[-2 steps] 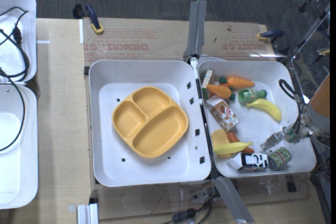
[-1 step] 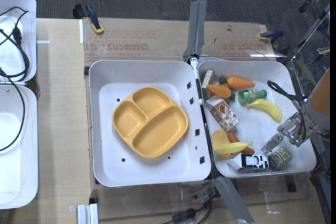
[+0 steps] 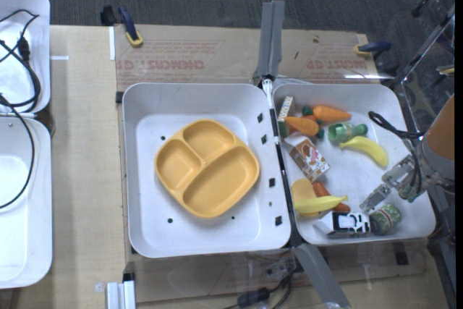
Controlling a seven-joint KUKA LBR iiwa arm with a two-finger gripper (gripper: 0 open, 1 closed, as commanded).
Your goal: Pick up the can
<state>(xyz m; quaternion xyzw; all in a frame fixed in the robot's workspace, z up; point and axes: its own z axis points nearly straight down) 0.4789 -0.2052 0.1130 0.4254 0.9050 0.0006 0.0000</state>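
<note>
From the fixed overhead camera, the small green-labelled metal can (image 3: 387,217) lies on its side in the near right corner of the right-hand shallow white bin (image 3: 340,236), just beside a black-and-white toy (image 3: 349,223) and near a yellow toy banana (image 3: 317,204). The silver two-finger end effector (image 3: 383,192) hangs just above the can with its fingers spread apart and nothing between them. To do the pickup well, I judge it should centre over the can's round body, straddle it across its narrow width clear of the bin wall and the black-and-white toy, then descend fully before pinching.
</note>
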